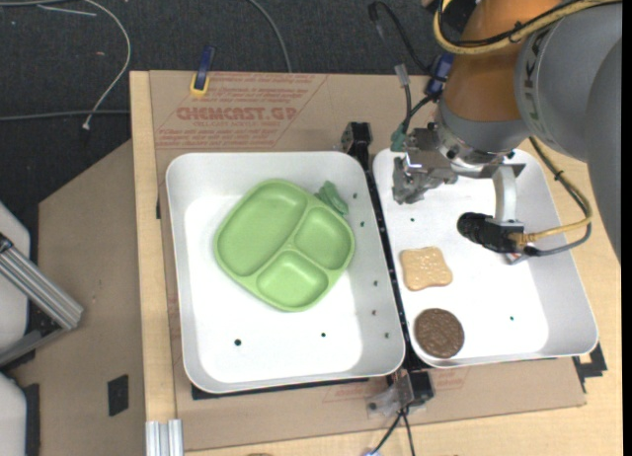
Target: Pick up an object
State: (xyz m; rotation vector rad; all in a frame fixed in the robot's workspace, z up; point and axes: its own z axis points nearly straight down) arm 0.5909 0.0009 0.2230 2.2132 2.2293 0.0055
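Note:
In the right bin lie a tan, square cracker-like piece and a round brown cookie near the bin's front left corner. My gripper hangs over the far left part of that bin, well behind the cracker and apart from it. Nothing shows between the gripper's fingers. A green divided plate with three compartments rests in the left bin, and a small dark green piece sits at the plate's far right edge.
The grey arm with its orange band crosses the right bin's far side. A black cable and connector dangle over the right bin's middle. Both bins stand on cardboard.

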